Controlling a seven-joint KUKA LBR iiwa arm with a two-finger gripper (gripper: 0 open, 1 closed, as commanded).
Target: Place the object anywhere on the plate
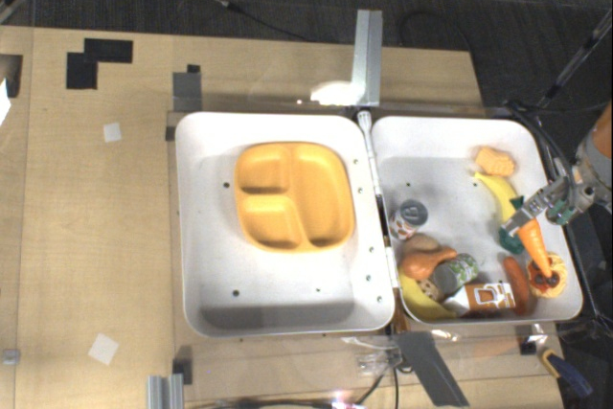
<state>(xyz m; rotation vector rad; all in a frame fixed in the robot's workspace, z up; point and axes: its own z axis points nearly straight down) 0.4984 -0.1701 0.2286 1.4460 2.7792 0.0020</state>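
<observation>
— At three o'clock in the right bin (pixel 421 148), the tool (pixel 554 204) hovers over the carrot (pixel 536 249); I cannot tell how it is set.
— Judging by looks: light, stiff, slick plastic. Grip mid-body, then carry to the plate (pixel 292 196) at nine o'clock.

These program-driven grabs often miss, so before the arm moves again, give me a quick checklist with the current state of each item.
1. Plate lies flat in the left bin, its compartments bare: ok.
2. Gripper is over the right bin, beside the carrot and banana: ok.
3. An object is held between the fingers: cannot tell.
4. Target stands apart from its neighbours: not ok, the toys crowd the bin's lower right.
5. Path across the divider to the plate is free: ok.
</observation>
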